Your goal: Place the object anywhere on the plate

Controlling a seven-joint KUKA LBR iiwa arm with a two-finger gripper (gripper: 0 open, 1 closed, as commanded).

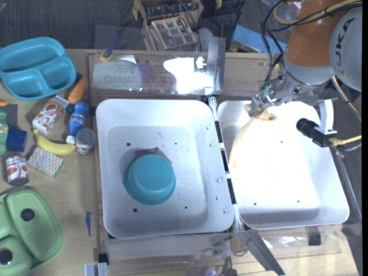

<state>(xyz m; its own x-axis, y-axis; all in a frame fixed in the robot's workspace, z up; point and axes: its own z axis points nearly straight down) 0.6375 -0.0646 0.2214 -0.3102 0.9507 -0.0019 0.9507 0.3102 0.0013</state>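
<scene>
The left bin holds a round teal plate, which looks like an upturned bowl. In the right bin the white floor is very bright. At its far edge the gripper hangs, with a small tan object touching it below. I cannot tell if the fingers are open or closed on it. On the grey arm the letters "UKA" can be read. Left on the desk lie a banana, a small carton with unreadable print, and a blue tray.
</scene>
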